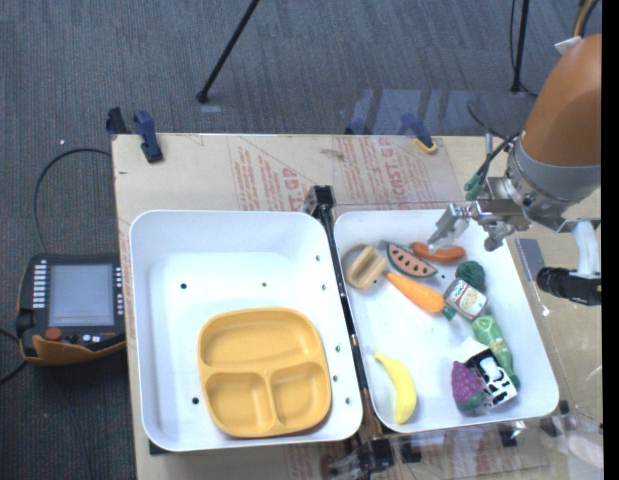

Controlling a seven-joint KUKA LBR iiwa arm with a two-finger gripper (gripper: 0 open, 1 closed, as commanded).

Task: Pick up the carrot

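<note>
None of the pick is done: the carrot (416, 293) lies untouched in the middle of the right bin (541, 343), near the worktop's right edge. The gripper (451, 225) hovers over that bin's far side, fingers apart, holding nothing, the carrot lying nearer the front.

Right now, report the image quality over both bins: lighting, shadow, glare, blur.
Camera view: lighting is even and soft; the carrot and banana cast only faint shadows on the right bin. The left bin is bright white but not blown out. The gripper looks slightly soft; overall resolution is low.
</note>
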